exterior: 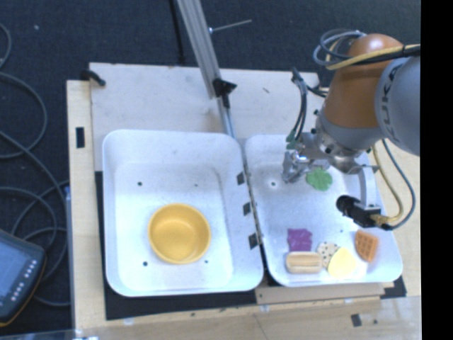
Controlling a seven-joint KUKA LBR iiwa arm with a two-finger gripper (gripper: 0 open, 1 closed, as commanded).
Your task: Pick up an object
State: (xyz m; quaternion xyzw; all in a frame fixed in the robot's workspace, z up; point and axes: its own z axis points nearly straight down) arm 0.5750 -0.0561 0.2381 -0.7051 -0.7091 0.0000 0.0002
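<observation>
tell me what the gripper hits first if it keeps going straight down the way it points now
Probably the bare floor of the right bin: the gripper points down beside the green object, though depth is hard to judge.

Robotics lab: bench (163,98) with bins (127,154), loose cables (21,119), teach pendant (18,275).

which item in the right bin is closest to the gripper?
The green piece, just right of the gripper; the others lie clustered along the bin's near edge.

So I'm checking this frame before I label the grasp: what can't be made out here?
- Gripper: too small and blurred in the camera view to judge finger state.
- Green object: partly covered by the wrist.
- Speckled piece: too small to identify, overlapped by the yellow piece.
</observation>
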